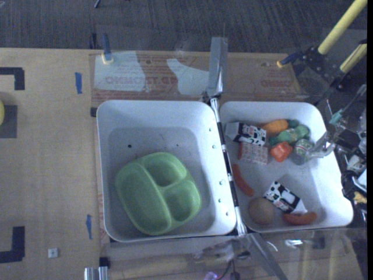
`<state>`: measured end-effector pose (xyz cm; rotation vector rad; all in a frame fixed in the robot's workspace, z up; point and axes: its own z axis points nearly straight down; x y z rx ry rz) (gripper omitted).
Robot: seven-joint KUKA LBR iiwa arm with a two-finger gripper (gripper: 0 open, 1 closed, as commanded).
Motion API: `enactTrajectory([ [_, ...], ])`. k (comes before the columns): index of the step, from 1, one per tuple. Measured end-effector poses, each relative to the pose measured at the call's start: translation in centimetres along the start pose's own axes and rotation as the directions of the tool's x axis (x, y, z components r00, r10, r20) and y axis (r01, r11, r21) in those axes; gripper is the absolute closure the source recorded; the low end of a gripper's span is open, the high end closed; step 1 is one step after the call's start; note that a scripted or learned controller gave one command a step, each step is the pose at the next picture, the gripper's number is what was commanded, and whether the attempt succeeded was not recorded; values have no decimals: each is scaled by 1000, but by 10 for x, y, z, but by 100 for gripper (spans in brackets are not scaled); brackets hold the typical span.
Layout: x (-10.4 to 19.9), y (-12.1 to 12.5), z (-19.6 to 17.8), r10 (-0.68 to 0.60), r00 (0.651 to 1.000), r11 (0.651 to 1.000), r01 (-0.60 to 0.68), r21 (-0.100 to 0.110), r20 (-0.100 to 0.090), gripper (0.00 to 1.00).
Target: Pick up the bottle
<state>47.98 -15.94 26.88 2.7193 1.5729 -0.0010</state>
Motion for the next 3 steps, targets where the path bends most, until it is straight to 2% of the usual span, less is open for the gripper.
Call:
enactTrajectory([
  [1,44,-25,109,444,896,896,-444,6,2,0],
  [2,44,-25,100,442,897,897,-442,8,4,100],
  [3,133,-77,-77,334,942,942,-334,1,1,100],
])
